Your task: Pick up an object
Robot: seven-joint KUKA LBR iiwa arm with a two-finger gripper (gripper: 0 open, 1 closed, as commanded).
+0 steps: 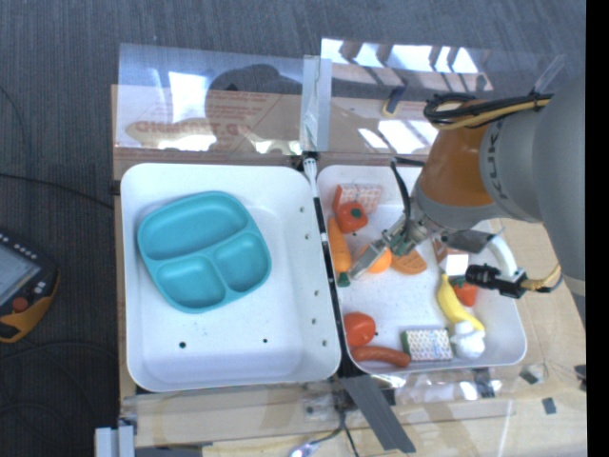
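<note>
Bench [214, 127]: pale wood on a dark carpet, with two white bins side by side.
Left bin [285, 331]: holds a teal divided plate [203, 249] at its 10 o'clock.
Right bin [500, 341]: toy food; carrot [338, 248] at 9 o'clock, tomato [359, 328] and red sausage [381, 355] at 7, banana [457, 307] at 4.
Gripper [366, 263]: low near the bin's middle, jaws parted around nothing, tips just beside the carrot and an orange slice [383, 263].
Step in hand: likely closing on the carrot. Centre the jaws across its width, stay off the bin wall, close firmly, then lift straight.
</note>
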